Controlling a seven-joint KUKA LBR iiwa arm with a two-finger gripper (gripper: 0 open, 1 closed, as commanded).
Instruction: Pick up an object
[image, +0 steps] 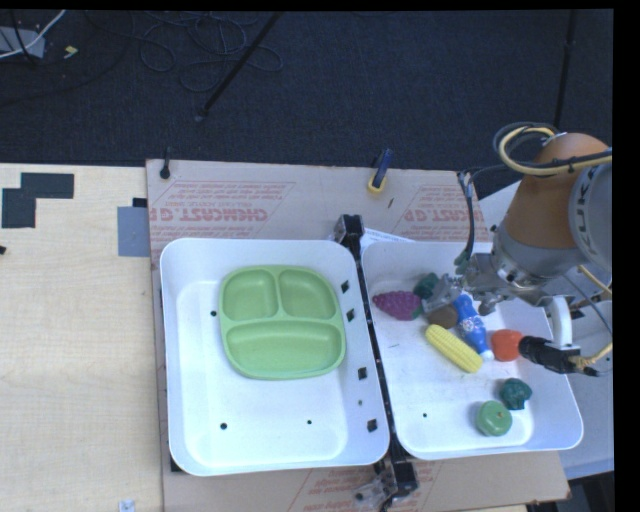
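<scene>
Hovering at the right bin's (400, 425) upper middle, the grey two-finger gripper (462, 290) sat over the blue-and-white plastic bottle (470, 322) beside the yellow toy corn cob (453, 347), probably lining up a grab.

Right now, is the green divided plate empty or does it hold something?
Empty. The green divided plate in the left bin shows three bare compartments; the toys lie in the right bin.

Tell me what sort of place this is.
Probably a robotics lab test bench: a robot arm reaches over two white bins, toy food like a corn cob, and loose cables behind.
</scene>
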